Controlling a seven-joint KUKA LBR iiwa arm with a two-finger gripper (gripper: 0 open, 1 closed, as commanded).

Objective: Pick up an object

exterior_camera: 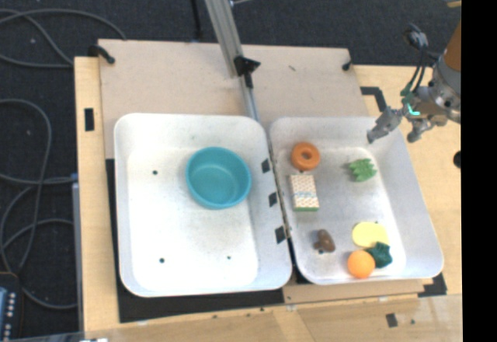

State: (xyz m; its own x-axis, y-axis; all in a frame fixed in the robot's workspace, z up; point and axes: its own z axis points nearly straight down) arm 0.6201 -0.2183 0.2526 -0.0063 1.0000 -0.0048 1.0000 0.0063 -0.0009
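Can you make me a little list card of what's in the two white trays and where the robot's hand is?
left tray: shallow white bin with a round teal plastic bowl
right tray: shallow white bin with an orange ring, a pale checkered block, a green leafy toy, a small brown lump, a yellow round toy, an orange ball, a dark green piece
gripper: above the right tray's far right corner, holding nothing

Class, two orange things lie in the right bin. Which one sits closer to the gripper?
The orange ring, at the far left of the right bin, is closer to the gripper; the orange ball lies by the near edge.
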